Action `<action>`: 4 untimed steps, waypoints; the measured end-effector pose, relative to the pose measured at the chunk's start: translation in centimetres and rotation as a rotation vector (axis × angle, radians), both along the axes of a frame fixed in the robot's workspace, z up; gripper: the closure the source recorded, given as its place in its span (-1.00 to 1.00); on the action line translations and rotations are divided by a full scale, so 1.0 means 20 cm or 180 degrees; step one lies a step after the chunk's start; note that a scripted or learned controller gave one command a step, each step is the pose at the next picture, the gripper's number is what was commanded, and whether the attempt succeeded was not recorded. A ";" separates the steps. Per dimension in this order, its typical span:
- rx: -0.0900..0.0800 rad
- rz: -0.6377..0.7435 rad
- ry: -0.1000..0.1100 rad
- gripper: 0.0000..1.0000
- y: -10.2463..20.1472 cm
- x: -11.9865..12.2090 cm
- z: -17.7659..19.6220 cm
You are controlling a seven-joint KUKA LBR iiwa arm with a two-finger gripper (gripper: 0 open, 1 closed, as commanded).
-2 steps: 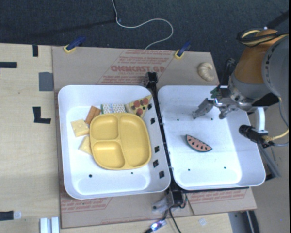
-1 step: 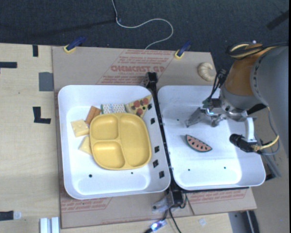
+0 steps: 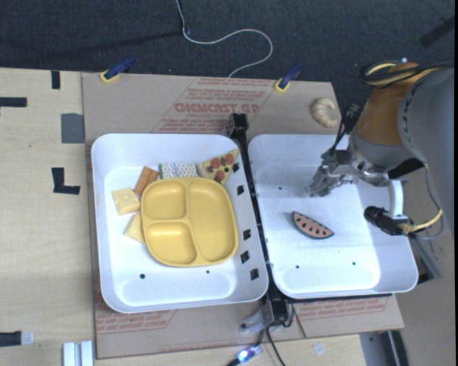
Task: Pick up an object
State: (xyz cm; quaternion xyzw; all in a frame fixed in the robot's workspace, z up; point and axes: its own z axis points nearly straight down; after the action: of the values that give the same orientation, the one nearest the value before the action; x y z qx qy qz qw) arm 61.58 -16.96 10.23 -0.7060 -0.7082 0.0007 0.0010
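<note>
The worktop [image 3: 30, 204] carries two shallow white bins side by side on a cardboard sheet, and the grey arm [image 3: 435, 128] with its orange band reaches in from the right over the right bin [image 3: 389, 277]. The left bin [image 3: 111, 280] holds a yellow divided plate [image 3: 189, 221], with a few small flat pieces tucked around its upper and left edges: pale yellow ones, an orange-brown one, and a pizza-like slice [image 3: 221, 165] near the divider. The right bin has a single thing lying loose on its floor, a watermelon slice toy [image 3: 313, 226], near the middle and apart from every wall. The claw [image 3: 320, 184] hangs over the upper part of that bin, just above and beside the slice in the view, with nothing seen between its tips; whether it is spread or closed I cannot tell at this size. This looks like the approach step, before any grasp. The next move likely calls for shifting over the slice, lining up across its narrow width, and descending to the bin floor.
</note>
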 end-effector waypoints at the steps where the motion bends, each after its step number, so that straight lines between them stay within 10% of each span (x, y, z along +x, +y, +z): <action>1: -0.0004 -0.0003 -0.0025 1.00 0.01 0.02 0.32; 2: -0.0004 -0.0003 -0.0024 1.00 0.02 0.02 0.59; 4: 0.0006 0.0014 -0.0004 1.00 0.51 -0.04 0.66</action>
State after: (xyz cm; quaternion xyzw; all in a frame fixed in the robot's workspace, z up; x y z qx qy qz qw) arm 60.75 -6.70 23.47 -0.7045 -0.7097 -0.0004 0.0013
